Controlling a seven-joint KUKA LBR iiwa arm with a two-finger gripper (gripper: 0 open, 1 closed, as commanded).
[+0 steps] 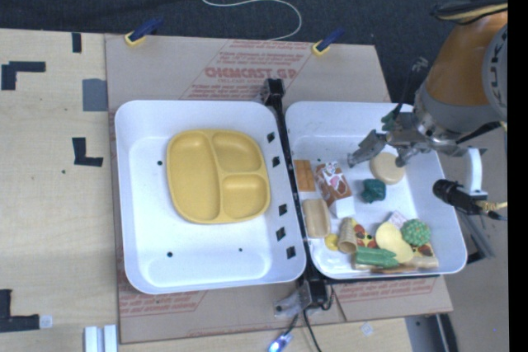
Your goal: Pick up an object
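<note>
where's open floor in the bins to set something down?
Left bin: bare strip around the yellow tray, widest along the near edge. Right bin: bare far-left corner. Near half is crowded with toy food; gripper hangs mid-bin.

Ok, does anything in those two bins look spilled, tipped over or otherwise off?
Nothing stands out. The yellow plastic divided plate lies flat in the left white bin. The small toy foods sit jumbled in the right white bin, all inside its rim. The pincer is over that bin, beside a pale round piece.
</note>
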